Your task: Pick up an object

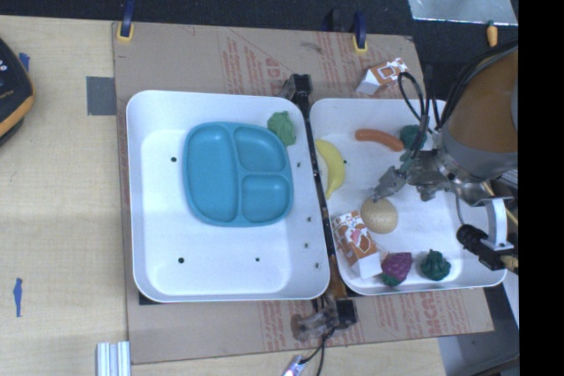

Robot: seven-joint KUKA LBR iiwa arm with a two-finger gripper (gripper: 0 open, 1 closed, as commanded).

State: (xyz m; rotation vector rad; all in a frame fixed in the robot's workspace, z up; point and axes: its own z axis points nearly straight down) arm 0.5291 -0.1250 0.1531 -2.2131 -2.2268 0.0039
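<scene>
Egg-shaped beige object [380, 215] in the right white bin [352, 114], just below the jaws [394, 180] of the gripper, which hover above it, presumably for a descent; whether they are open cannot be told. Around it: one yellow banana [333, 165], one orange carrot [379, 137], one purple cluster [397, 268], two cartons. The left white bin [159, 269] holds one blue divided plate [238, 173].

Arm entering from the right of the camera view, its orange band showing at the upper right above a grey wrist section. Wrist angled down and leftward, with black cables looping above it. Gripper [389, 187] at the end of the wrist, dark metal fingers pointing to the lower left and low over the right bin [345, 113]; finger spacing cannot be made out at this slant
</scene>
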